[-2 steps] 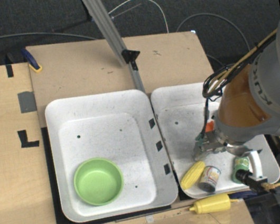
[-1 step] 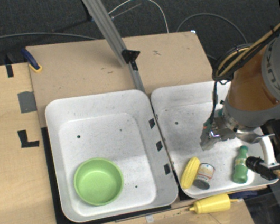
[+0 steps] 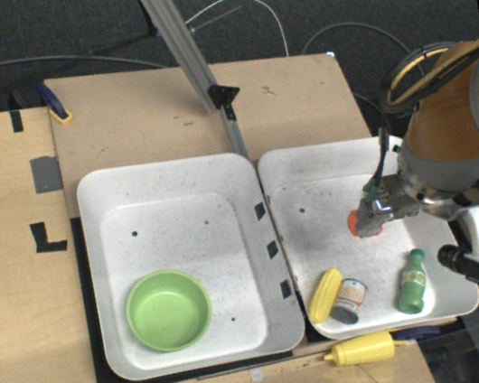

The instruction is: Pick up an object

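Right now my claw [image 3: 371,220] hangs low over the right bin [image 3: 308,165], and I cannot tell from this angle whether it is wide or narrow. A small orange-red thing [image 3: 353,224] sits touching its left side; whether it is gripped or merely beside the tips, I can't say, so I judge the pick unconfirmed. Just below the claw stands a green bottle [image 3: 411,282], lying tilted, and further to the lower left a yellow corn-like piece [image 3: 325,296] rests against a small can [image 3: 351,297], crowded into the bin's near corner where a grasp looks awkward. Beyond those, outside the bin on the table [image 3: 143,111], lies a yellow mustard bottle [image 3: 364,349]. Far to the claw's left, the other bin [image 3: 166,190] holds a green bowl [image 3: 168,310].
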You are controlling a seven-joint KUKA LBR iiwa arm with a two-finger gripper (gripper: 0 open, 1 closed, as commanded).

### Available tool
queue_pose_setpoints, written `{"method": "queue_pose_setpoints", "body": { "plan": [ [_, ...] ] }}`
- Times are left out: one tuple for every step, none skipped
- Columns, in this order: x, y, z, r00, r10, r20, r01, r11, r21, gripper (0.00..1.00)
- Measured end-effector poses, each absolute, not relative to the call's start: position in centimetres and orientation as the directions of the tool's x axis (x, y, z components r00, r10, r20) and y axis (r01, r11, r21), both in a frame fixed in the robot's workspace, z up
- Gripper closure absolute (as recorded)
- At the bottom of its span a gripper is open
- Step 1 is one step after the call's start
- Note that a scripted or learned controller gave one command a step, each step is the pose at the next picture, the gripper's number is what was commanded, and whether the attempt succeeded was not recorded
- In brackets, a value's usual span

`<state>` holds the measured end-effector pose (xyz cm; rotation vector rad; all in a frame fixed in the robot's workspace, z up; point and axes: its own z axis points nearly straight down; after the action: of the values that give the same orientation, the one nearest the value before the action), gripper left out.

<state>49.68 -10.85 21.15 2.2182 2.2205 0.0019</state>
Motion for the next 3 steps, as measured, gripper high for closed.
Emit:
{"method": "queue_pose_setpoints", "body": {
  "plan": [
    [49.7,-10.8,26.4,-0.001,1.0,-0.001,1.0,0.001,0.003,1.0],
    [51.8,-5.4,24.9,-0.007,1.0,0.001,1.0,0.007,-0.002,1.0],
    [54.2,-1.0,25.2,-0.007,1.0,0.001,1.0,0.007,-0.001,1.0]
  ]
}}
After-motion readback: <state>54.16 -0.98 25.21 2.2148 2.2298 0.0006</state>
